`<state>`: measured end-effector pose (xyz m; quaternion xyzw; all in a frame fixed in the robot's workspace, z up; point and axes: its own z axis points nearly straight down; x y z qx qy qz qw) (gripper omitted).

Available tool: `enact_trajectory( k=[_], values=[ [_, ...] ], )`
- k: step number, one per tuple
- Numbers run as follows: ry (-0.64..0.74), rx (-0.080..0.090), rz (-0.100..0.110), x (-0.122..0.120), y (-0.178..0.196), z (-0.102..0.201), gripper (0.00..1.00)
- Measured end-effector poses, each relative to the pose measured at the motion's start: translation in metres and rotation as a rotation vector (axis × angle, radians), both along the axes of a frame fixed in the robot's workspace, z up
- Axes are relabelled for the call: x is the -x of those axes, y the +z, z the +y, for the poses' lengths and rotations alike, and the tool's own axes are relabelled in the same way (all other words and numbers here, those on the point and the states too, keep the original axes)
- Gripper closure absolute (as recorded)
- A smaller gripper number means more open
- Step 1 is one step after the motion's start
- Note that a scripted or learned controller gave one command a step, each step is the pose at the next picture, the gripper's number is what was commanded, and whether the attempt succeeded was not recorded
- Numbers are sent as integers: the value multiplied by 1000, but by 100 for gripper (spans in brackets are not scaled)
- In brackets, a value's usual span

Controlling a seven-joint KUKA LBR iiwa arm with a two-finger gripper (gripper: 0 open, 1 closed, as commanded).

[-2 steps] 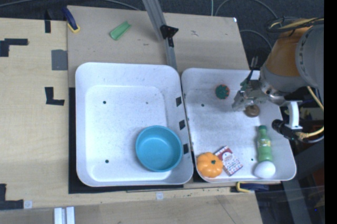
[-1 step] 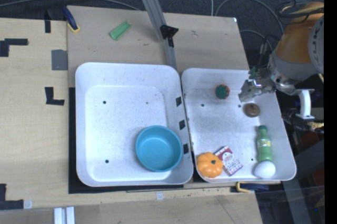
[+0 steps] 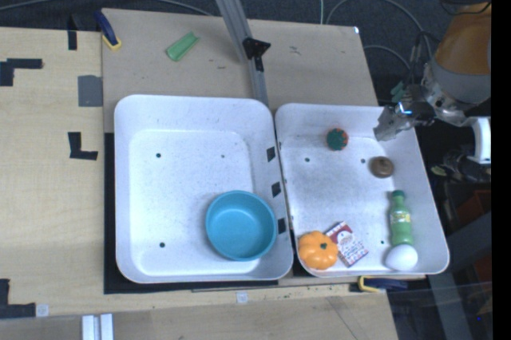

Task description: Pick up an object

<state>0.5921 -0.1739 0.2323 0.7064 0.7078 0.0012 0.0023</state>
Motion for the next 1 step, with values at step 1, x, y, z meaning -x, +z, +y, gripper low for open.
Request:
enact_trajectory(
  k=[1],
  values=[
    [0,-1,2,-1,30,0,100]
  ],
)
